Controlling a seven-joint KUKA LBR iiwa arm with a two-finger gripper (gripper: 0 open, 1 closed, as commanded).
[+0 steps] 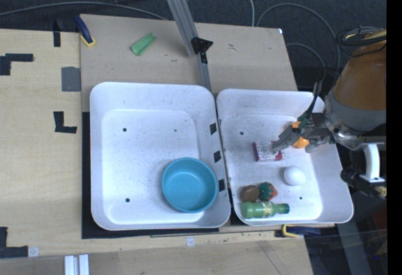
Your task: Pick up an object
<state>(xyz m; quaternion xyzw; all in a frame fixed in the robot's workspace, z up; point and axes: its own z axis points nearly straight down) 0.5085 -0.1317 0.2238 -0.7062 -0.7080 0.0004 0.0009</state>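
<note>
My gripper [278, 144] reaches into the right bin [251, 104] from the right, its tips low over a small pink and white packet [265, 151]. The fingers look slightly apart just above the packet's right end. A white ball [293, 176] lies in front of the gripper. Along the bin's front wall lie a brown ball [250, 193], a small green and orange toy [267, 190] and a green bottle [265, 209] on its side. A blue bowl [189, 184] sits in the left bin [125, 104] at its front right.
A grey pole [182, 10] slants across the bench behind the bins. A green block [143, 44] lies on the board behind the left bin. Cables run behind the right bin.
</note>
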